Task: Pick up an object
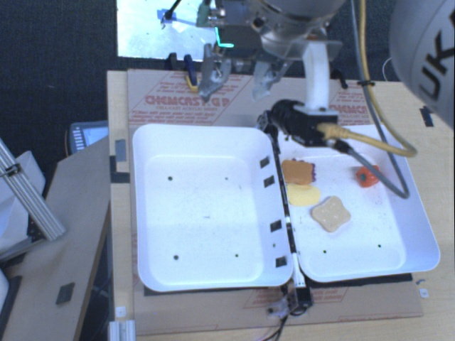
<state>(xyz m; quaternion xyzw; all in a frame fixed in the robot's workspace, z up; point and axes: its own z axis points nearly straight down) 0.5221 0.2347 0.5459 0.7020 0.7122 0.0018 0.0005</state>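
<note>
Gripper (238, 77) raised over the desk's (121, 105) far side
"CHEMCAST" printed in red on the board (170, 99) beneath; the gripper's fingers hang spread apart, pinching nothing.

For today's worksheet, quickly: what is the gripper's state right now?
Gripper: open, nothing between its fingers, raised above the bench behind the bins.

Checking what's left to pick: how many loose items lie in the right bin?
4. An orange-brown piece near the divider, a yellow piece just below it, a tan biscuit-like piece lower right, and a small red-orange item farther right. The arm's cables may hide more.
</note>
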